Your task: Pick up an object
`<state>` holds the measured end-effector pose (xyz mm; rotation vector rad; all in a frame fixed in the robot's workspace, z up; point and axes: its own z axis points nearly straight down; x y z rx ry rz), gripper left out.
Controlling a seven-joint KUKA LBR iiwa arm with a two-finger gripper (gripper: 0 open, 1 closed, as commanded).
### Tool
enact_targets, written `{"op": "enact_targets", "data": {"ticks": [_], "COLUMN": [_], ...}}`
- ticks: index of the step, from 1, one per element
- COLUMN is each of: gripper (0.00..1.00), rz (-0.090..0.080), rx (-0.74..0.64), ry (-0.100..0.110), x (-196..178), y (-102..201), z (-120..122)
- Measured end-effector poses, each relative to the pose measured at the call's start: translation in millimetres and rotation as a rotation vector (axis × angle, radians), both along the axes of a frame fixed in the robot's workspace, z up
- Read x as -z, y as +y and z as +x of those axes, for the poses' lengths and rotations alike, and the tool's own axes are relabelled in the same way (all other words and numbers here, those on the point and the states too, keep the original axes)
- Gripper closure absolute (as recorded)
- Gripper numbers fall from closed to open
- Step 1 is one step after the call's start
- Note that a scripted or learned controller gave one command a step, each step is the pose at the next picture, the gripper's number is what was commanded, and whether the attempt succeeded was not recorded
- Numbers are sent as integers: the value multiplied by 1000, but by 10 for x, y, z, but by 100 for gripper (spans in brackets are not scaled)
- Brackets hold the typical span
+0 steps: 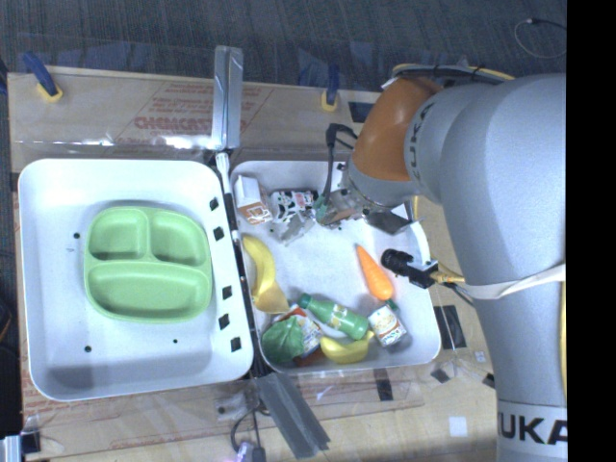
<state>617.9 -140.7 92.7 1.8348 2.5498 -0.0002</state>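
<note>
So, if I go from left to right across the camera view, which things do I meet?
Left bin → green divided plate → banana → green bottle → carrot → grey arm. The gripper hangs over the right bin, near its far wall.

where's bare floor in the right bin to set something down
In the right bin, one bare patch sits mid-floor between the banana, carrot and green bottle. The front edge is crowded; the gripper works the back, by the milk carton.
</note>
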Motion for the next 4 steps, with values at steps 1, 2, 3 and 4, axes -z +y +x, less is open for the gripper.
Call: {"op": "enact_targets", "data": {"ticks": [1, 2, 3, 4], "gripper": [0, 0, 100, 100], "rz": [1, 1, 1, 0], "rx": [-85, -214, -221, -201], "ry": [2, 2, 0, -1], "x": [-454, 11, -92, -1257], "y": [203, -377, -367, 343], "z": [-545, -1252, -1238, -953]}}
